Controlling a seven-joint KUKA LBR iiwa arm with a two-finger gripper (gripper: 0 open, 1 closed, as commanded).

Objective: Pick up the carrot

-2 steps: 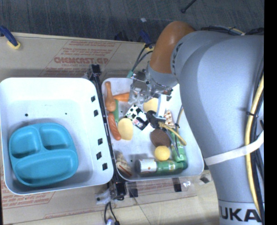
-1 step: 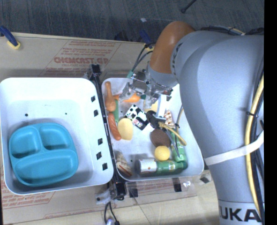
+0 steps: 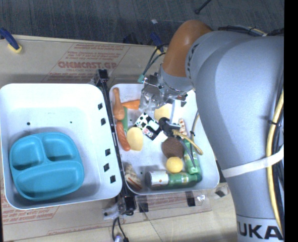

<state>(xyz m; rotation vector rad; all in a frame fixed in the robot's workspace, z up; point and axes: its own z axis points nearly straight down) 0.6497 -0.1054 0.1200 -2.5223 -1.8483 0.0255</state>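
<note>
The carrot (image 3: 122, 136), a long orange piece with a green stub at its upper end, lies along the left wall of the right bin (image 3: 209, 178). A shorter orange piece (image 3: 132, 105) rests near the bin's far left corner, next to a brownish stick (image 3: 117, 104). My gripper (image 3: 150, 103) hangs over the far part of the right bin, just right of that short orange piece and above the carrot's far end. Nothing can be made out in its grasp.
The right bin is crowded: a yellow lemon (image 3: 135, 138), a black-and-white block (image 3: 147, 125), a brown lump (image 3: 172, 147), a yellow ball (image 3: 174, 164), a green bottle (image 3: 183, 178) and a can (image 3: 158, 178). A blue divided plate (image 3: 47, 164) sits in the left bin (image 3: 48, 97).
</note>
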